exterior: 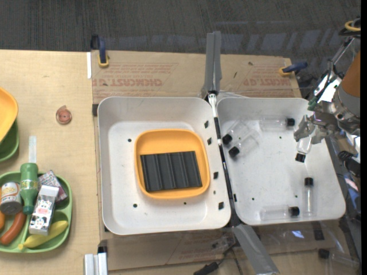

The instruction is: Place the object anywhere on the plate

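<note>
The tabletop (51,153) carries two shallow white bins side by side on a sheet of cardboard. The left bin (114,171) holds the orange plate (171,140), which lies flat near the bin's middle with a dark ridged slab (172,171) covering most of its floor. The right bin (269,171) holds several clear tubes with black caps, scattered well apart: a pair near its left wall (243,136), one towards the far side (278,122), one by the right wall (308,192) and one along the near wall (278,213).

The arm (350,90) reaches in from the right, and its gripper (302,148) hangs over the right-hand part of the right bin, well apart from the plate. A pale, slim shape with a black tip sits just under it; it is too small and blurred to say whether that is another capped tube or part of the gripper itself, so I cannot tell how far the gripper is open or whether it has hold of anything.

By my reading the picking step is in hand, not the placing: the tubes seen clearly all lie in the right bin, and none is on the plate. The next move calls for a secure hold on one tube, a lift clear of the wall between the bins, a carry leftward, and a release over the plate.
</note>
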